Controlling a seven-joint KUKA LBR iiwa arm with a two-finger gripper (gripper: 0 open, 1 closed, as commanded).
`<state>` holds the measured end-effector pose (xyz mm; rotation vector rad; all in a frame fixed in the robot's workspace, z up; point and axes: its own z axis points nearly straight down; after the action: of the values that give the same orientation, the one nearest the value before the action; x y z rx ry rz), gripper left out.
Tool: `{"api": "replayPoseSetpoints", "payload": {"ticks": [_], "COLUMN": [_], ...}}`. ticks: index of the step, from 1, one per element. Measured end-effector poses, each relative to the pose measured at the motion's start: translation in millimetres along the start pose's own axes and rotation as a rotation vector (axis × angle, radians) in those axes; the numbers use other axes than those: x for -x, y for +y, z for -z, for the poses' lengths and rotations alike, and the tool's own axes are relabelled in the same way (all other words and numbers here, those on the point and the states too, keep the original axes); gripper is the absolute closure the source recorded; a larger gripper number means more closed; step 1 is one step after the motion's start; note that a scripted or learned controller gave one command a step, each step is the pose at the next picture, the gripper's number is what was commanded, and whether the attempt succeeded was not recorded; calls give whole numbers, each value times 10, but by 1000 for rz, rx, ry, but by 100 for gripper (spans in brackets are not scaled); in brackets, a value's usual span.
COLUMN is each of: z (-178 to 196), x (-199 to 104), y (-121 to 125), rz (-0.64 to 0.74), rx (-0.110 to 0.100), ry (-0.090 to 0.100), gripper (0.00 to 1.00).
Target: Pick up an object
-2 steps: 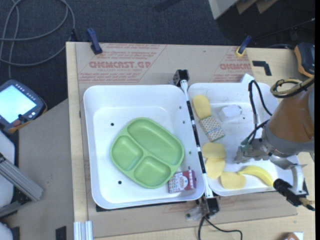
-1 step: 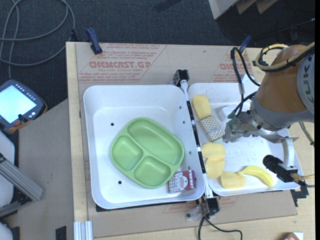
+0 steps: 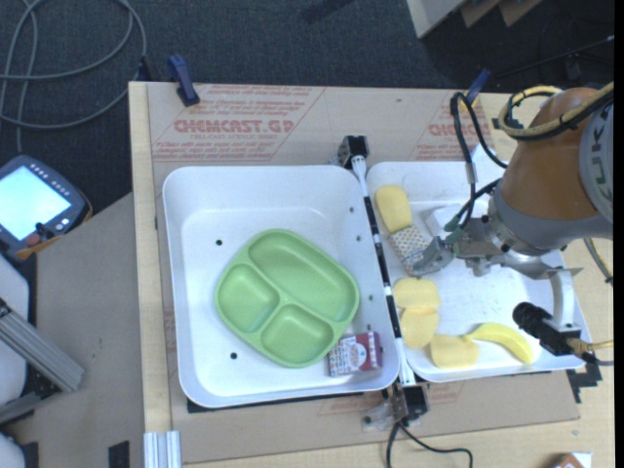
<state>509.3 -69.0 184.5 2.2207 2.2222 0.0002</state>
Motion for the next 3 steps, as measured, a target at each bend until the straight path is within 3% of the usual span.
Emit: {"api": "replayPoseSetpoints", "payload": {"ticks": [1,2,3], "z": [0,-862,-944], "x": [-233,235,223], "y": [336,981,732], "rz": [0,-1,-1], "rx": [1,2,15], "ry": [0,-2,-1], "gripper": [0,0,0]}}
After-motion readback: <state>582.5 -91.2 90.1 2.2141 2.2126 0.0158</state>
